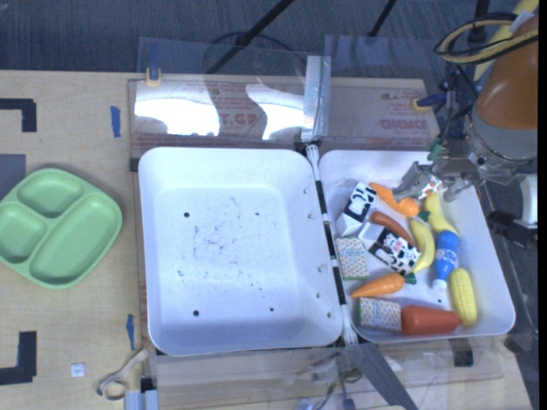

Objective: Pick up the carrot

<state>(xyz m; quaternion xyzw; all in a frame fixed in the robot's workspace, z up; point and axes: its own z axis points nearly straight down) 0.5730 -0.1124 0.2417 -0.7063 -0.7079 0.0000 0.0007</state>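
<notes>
- Carrot (pixel 378 285) lying in the right bin (pixel 502 313), toward its near-left part, just right of the divider between the two bins.
- Long axis running roughly left to right, slightly tilted: thin tip pointing left toward the divider, thicker end to the right and a little farther back.
- Touching or almost touching a small patterned packet (pixel 379 313) on its near side, with a red pepper-like toy (pixel 430 319) just beyond that to the right; a green-patterned packet (pixel 352 257) just on its far-left side.
- Gripper (pixel 432 180) hovering at the far side of the same bin, over the far end of the toy pile, near a smaller orange piece (pixel 399 203) and a banana (pixel 421 239).
- From the gripper, carrot lying nearer to the camera and to the left, well apart, with the black-and-white cow-print box (pixel 391 248) and the banana between.
- Open or clenched: cannot tell; nothing seen clamped.
- Judged need: travel toward the near-left, then a closing line set across the carrot's left-right axis.
- Risk judged: mistaking the nearer orange piece for the target.
</notes>
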